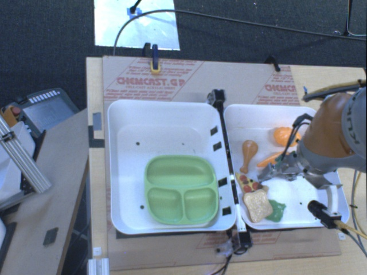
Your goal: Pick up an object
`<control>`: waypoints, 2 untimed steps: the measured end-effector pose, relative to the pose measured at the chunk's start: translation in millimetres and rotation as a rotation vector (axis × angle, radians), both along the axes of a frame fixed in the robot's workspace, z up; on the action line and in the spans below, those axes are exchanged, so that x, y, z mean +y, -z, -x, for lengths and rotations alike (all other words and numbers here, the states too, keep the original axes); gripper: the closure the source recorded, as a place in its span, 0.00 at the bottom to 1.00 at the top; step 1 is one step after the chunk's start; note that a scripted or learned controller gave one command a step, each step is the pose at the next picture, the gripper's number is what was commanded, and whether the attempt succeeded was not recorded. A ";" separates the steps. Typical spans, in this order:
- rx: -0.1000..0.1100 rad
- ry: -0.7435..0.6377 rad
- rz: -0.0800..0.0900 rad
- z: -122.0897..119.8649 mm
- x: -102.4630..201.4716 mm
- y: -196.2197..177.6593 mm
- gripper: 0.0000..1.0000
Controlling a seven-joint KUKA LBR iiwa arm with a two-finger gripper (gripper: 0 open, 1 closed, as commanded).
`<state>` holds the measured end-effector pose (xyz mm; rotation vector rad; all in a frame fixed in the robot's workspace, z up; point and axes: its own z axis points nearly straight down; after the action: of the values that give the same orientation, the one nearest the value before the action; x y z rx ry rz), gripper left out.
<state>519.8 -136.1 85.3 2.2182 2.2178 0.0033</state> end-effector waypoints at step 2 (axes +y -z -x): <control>-0.002 -0.004 0.000 -11.2 -0.5 -69.0 1.00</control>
<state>531.0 -136.6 154.2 2.2122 2.2215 0.0058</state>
